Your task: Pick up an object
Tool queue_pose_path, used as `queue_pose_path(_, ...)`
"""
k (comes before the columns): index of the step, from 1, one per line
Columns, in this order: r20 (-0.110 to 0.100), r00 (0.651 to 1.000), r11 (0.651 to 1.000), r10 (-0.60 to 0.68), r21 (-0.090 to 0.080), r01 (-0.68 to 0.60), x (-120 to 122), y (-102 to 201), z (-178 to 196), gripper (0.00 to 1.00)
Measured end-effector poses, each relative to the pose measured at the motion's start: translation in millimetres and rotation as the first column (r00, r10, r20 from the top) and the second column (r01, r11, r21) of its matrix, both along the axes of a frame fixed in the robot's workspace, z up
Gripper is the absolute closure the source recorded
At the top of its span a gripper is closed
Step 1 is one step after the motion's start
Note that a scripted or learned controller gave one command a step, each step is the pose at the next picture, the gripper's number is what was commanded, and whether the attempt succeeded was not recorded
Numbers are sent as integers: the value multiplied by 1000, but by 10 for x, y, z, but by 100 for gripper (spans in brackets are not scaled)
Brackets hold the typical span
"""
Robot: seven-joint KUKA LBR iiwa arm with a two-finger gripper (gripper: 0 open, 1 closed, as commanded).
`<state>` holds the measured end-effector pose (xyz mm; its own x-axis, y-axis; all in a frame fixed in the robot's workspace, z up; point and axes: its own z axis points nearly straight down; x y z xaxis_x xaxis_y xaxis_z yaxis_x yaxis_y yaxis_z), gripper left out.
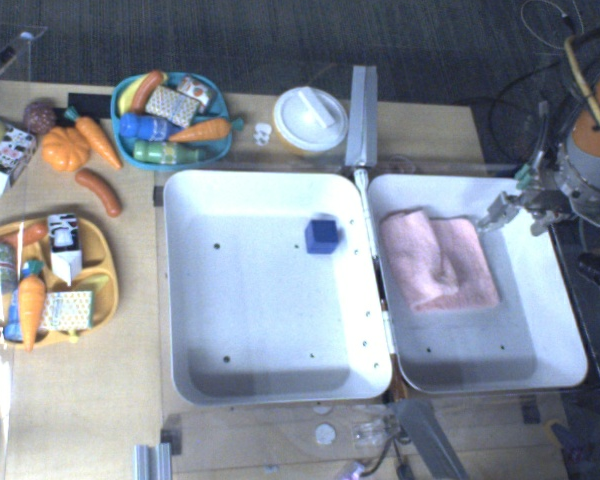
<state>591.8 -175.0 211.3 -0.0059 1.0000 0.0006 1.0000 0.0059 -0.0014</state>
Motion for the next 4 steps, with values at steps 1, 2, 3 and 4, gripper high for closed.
queue_pose_path(1,-1,999,999,33,0,-33,-16,171,-1090,0)
queue_pose_path(2,10,964,964,266,-3,-266,279,-43,-1215,0)
queue_pose_path(3,13,939,939,343,-7,-343,150,364,-1217,0)
queue_pose_path(4,13,921,921,390,-7,-390,406,804,-1217,0)
